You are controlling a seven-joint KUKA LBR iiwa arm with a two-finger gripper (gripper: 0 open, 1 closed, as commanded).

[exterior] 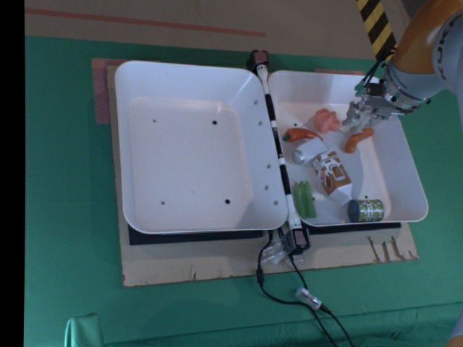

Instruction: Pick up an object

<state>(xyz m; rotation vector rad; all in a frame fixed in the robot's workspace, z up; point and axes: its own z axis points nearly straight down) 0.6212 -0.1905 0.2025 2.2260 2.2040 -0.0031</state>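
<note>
a: what is the bench looking like from the overhead camera?

b: a green cloth (65,194) is covering it, with a sheet of cardboard (181,266) lying under two white bins. beyond the cloth a brown floor is showing, with a yellow and black striped strip (372,9) near the arm. cables (289,280) are trailing off the front.

a: and the gripper?

b: the gripper (362,116) is hanging over the back of the right bin (405,186), just above an orange sausage-shaped toy (358,139). that toy is lying with its long axis slanting from front-left to back-right, upper end under the fingers.

a: is it gripping it?

b: i cannot tell; the fingers are too small and blurred.

a: anything else?

b: a pink lump (327,119), a red pepper (300,134), a grey can (309,150), a brown carton (332,173), a green pod (304,199) and a dark can (365,210) are lying in that bin. the left bin (188,150) is sitting beside it.
</note>
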